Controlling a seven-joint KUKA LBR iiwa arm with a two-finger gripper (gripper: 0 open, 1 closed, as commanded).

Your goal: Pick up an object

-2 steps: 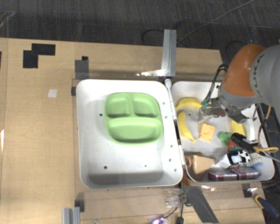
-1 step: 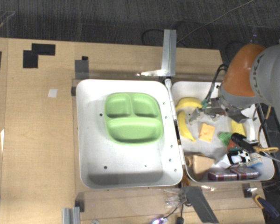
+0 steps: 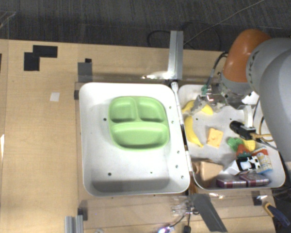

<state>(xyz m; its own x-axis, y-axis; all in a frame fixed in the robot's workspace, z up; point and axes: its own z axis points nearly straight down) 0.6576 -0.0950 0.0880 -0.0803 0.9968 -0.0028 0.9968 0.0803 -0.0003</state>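
While no single object is singled out by the task, the loose items are all seen gathered in the right bin [image 3: 281, 176], one of two shallow white bins set side by side on a light wooden counter [image 3: 34, 144]. A yellow banana [image 3: 190, 130] is laid along that bin's left wall, and a second yellow item [image 3: 206, 110] is seen just above it, near the bin's upper left corner. A pale orange wedge resembling cheese [image 3: 214, 137] is placed near the bin's middle. To its right, a cluster of small toys in green, orange and yellow [image 3: 242, 144] is found, with a black-and-white item [image 3: 247, 163] just below it. A brown block [image 3: 207, 169] and a dark flat packet [image 3: 242, 181] are laid along the bin's lower edge. The pincer [image 3: 207, 99] is positioned low over the upper left part of this bin, right at the second yellow item; whether its fingers are spread or closed, or whether anything is held, cannot be told. It is carried by the grey arm [image 3: 276, 76], with its orange band [image 3: 242, 52], reaching in from the right. In the left bin [image 3: 94, 178], a green divided plate [image 3: 137, 122] is set with its three compartments facing up.
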